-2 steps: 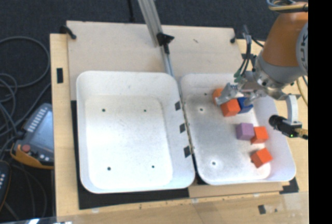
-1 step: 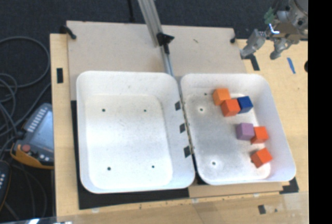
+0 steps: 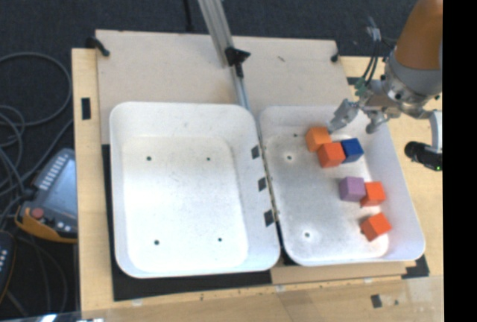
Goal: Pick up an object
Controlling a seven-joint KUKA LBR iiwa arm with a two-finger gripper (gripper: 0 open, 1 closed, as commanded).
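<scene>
The claw [image 3: 360,118] looks wide open to us, holding nothing, up above the right bin [image 3: 298,186]. Just below it we see an orange block [image 3: 318,138] in that bin.

Grey arm [image 3: 417,74], orange band [image 3: 421,33] above wrist, thin cables, pale metal gripper [image 3: 358,117] (two-fingered)

The two bins [image 3: 186,119] look like smooth white plastic with tiny dark specks. The counter [image 3: 186,63] looks like pale, matt wood. The slanted pole [image 3: 209,0] is shiny metal.
</scene>
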